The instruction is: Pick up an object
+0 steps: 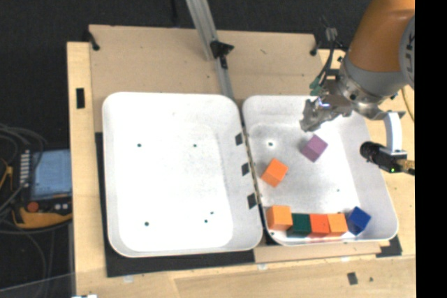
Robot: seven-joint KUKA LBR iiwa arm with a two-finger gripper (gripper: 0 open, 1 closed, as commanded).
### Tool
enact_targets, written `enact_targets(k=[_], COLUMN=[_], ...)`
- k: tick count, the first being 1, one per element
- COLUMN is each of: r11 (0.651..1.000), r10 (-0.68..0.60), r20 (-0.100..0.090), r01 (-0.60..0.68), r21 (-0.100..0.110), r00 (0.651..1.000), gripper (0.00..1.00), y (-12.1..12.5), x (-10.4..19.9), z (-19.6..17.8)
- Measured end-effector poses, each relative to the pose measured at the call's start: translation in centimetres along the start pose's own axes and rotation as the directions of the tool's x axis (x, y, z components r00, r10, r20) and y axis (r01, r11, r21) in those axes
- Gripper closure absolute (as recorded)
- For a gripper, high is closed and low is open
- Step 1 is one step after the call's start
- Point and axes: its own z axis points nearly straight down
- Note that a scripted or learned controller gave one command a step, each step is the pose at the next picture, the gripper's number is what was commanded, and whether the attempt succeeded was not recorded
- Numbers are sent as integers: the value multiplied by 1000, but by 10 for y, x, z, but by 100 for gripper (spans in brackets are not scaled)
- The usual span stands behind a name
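Note:
My gripper [312, 119] hangs over the upper middle of the right bin [262, 114], with nothing visibly between its fingers. Just below it lies a purple cube [314, 148], apart from the fingertips. An orange cube [274, 172] sits tilted left of centre in the same bin. Along the bin's front wall runs a row of cubes: orange [280, 217], dark green [300, 224], orange-red [320, 223], orange [337, 222] and blue [358, 219].
The left bin [115, 122] lies beside the right one. A slanted metal rail [199, 7] runs down from the top to the gap between the bins. Cables and a blue box [50, 174] lie off the bench at left.

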Motion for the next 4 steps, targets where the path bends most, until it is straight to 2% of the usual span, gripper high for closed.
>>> enact_targets(k=[2, 3, 4], r11=[1000, 1000, 1000], r10=[0, 0, 1], r20=[-1, -1, 0], r01=[0, 0, -1], r21=[-1, -1, 0], r00=[1000, 1000, 1000], gripper=[100, 100, 100], y=[41, 54, 75], x=[97, 151, 193], z=[-5, 3, 30])
